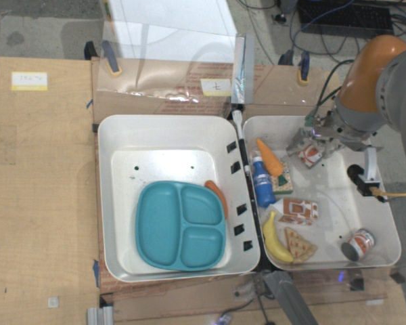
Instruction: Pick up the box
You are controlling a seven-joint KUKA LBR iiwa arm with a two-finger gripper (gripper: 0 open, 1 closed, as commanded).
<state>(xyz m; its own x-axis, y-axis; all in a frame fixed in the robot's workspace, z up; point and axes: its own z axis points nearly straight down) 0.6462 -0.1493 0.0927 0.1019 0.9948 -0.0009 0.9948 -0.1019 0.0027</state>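
Observation:
A small red and white box [312,156] lies tilted at the back of the right bin [386,215]. My gripper [311,143] hangs right over it, touching or nearly touching its top edge. The grey wrist with its orange band [372,73] reaches in from the upper right. A second flat red and white box [299,210] lies in the middle of the same bin, well clear of the gripper.
The right bin also holds a carrot [271,156], a blue bottle [262,181], a banana [276,242], a pizza slice [300,244] and a can [358,244]. In the left bin [115,181] lie a teal divided plate [181,224] and an orange sausage [217,196].

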